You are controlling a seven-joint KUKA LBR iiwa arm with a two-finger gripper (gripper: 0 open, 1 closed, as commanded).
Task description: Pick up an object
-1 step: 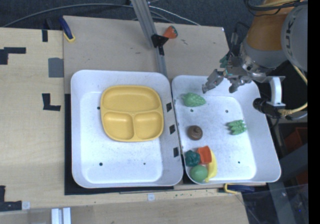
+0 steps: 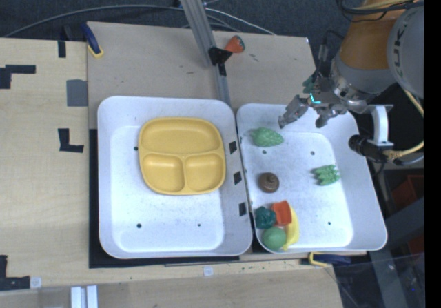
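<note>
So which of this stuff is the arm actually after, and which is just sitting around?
For the job:
- hand, open, above the right bin
- green leafy toy
- brown round toy
- small green toy
- pile of toys in the bin's near corner

Just lying about:
- yellow divided plate in the left bin
- orange clamp on the bench

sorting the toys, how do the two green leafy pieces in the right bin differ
The upper green piece is paler, rounder and lies at the bin's top left, close under the claw. The right green piece is darker, looks spikier and a bit smaller, and lies mid-bin near the right wall. Both lie loose on the right bin floor, untouched.
</note>
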